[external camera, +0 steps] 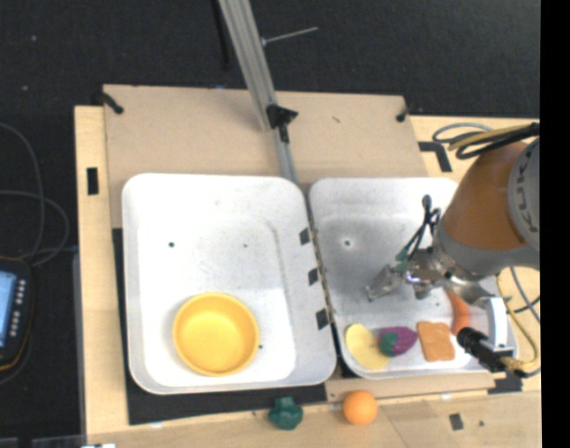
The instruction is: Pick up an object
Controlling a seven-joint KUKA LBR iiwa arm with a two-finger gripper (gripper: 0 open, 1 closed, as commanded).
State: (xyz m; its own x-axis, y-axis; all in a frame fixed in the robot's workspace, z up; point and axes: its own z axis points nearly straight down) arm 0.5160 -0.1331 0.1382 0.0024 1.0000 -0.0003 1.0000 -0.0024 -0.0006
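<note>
Pick not done yet: gripper [385,283] hovering in the right bin [359,213], nothing between its fingers.
Can't tell whether the pincer is spread or pressed together (too small and blurred); candidates are lying along the near edge just below it: yellow piece [362,345], purple-green toy [394,342], orange block [436,341]; descent, closing and lift all remaining; yellow bowl [215,333] is sitting in the left bin [210,222].
</note>
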